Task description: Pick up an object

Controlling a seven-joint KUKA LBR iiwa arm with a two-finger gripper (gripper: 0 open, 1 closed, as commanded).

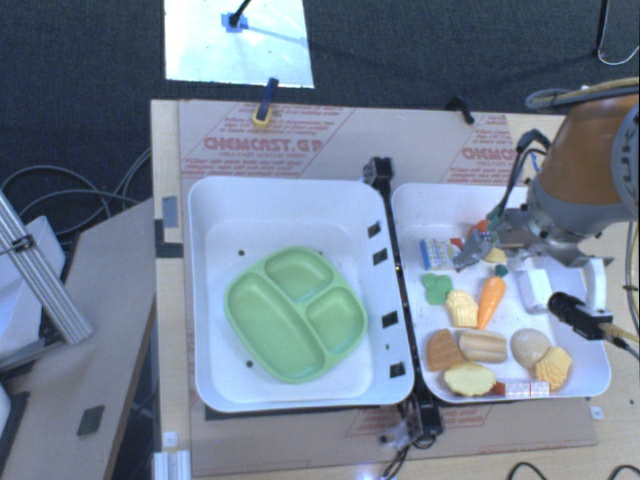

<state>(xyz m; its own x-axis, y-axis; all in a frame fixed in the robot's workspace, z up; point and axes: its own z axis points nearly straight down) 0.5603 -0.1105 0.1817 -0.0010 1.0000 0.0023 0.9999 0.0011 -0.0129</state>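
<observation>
the hand [478, 248] hangs low over the far inner part of the right bin [600, 373], and from this slanted view i cannot tell whether it is released or clenched; nothing can be made out in its grip, so as far as can be judged the pick is not yet done.

closest to the hand, something small and reddish [482, 236] sits right at its tip, too small to identify. just beside it toward the middle divider lies a small blue-and-white packet [436, 253]. a little nearer the camera than the hand are a toy carrot [490, 301], lying at a slant, a green leafy piece [436, 288] and a yellow corn piece [460, 309], all bunched close together. the carrot or the reddish bit looks like the likeliest target, though that is a guess.

further out from the hand, along the bin's near edge, lie a brown round piece [443, 350], a tan bread-like roll [484, 347], a pale egg-like piece [529, 347], a yellow piece [469, 379] and another ridged yellow one [553, 369]. a white block [534, 288] lies under the arm.

well away, across the divider, the left bin [215, 218] holds a green divided plate [295, 313]. both bins rest on the tabletop [300, 143].

what is left, by my reading: close on one item, lift it clear of the bin.
</observation>
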